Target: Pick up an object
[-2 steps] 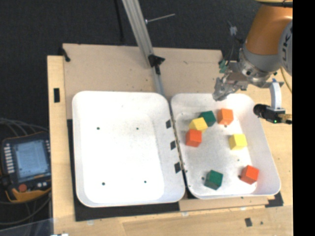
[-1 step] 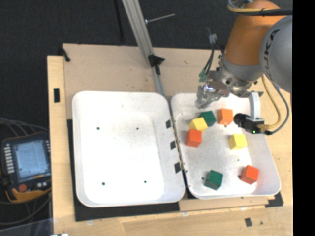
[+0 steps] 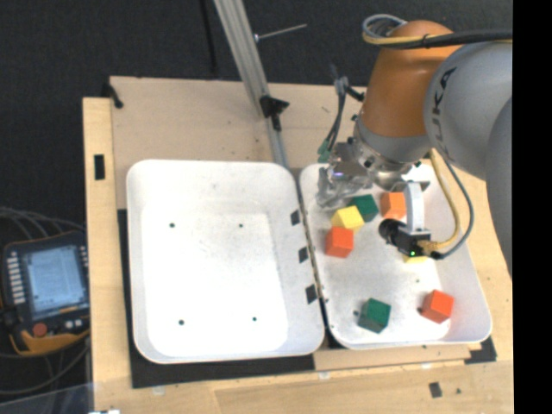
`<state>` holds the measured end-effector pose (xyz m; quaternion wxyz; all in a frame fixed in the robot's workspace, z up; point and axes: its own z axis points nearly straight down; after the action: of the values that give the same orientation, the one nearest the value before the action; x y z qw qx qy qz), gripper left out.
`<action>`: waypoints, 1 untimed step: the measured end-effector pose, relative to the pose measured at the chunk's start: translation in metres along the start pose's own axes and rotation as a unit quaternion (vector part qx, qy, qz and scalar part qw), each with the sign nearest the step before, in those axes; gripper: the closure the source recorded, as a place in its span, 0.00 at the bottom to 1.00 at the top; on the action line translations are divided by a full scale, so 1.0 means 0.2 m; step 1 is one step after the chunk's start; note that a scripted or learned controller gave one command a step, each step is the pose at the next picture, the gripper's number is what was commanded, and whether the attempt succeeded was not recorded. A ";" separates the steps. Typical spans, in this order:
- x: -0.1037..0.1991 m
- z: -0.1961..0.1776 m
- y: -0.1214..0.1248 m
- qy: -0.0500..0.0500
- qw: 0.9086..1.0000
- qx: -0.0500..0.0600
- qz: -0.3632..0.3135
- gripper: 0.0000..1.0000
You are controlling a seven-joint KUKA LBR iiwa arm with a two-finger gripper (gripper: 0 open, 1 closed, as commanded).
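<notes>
My gripper (image 3: 332, 190) hangs over the upper left part of the right bin (image 3: 466, 296), beneath the orange wrist band. Just below and right of it a yellow block (image 3: 348, 217) lies against a green block (image 3: 366, 206). An orange block (image 3: 339, 241) sits under the yellow one. Another orange block (image 3: 393, 203) lies partly behind the arm's cable fitting. Near the bin's front are a green block (image 3: 373, 315) and an orange-red block (image 3: 437, 305). Nothing shows between the fingers.
The left bin (image 3: 142, 231) stands beside the right one, with black clips along their shared wall. A slanted metal pole (image 3: 246, 59) rises behind the bins. A handheld pendant (image 3: 47, 283) lies off the bench at the left.
</notes>
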<state>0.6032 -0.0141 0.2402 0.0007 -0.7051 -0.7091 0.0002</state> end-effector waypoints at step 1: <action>0.25 -0.05 -0.10 0.001 1.000 -0.001 -0.001 1.00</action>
<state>0.5837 0.0351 0.2499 0.0007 -0.7044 -0.7098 -0.0008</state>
